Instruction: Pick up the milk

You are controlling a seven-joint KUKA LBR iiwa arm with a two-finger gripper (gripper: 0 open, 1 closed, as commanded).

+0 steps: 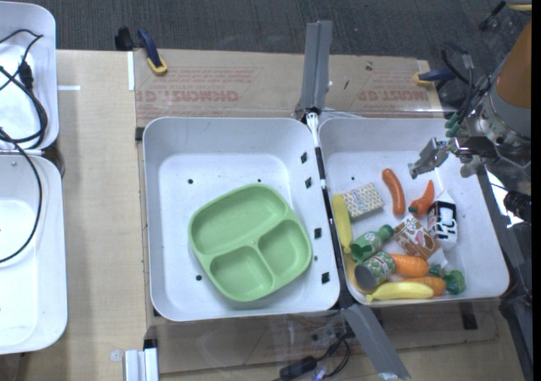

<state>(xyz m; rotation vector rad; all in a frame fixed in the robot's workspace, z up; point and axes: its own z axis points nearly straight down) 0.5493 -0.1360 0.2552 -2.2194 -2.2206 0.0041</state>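
The milk [445,223] is a small white carton with black patches, lying in the right bin [494,240] near its right wall, among other toy foods. My gripper [444,162] hangs over the bin's back right part, just above and behind the milk. Its fingers [421,166] are spread open with nothing between them. The grey arm with its orange band comes in from the right edge.
Around the milk lie a red sausage [391,189], an orange pepper [423,199], a cracker box [363,199], a carrot [411,266], a banana [402,291] and a green bottle [372,241]. A green divided plate [249,242] sits in the left bin [169,202].
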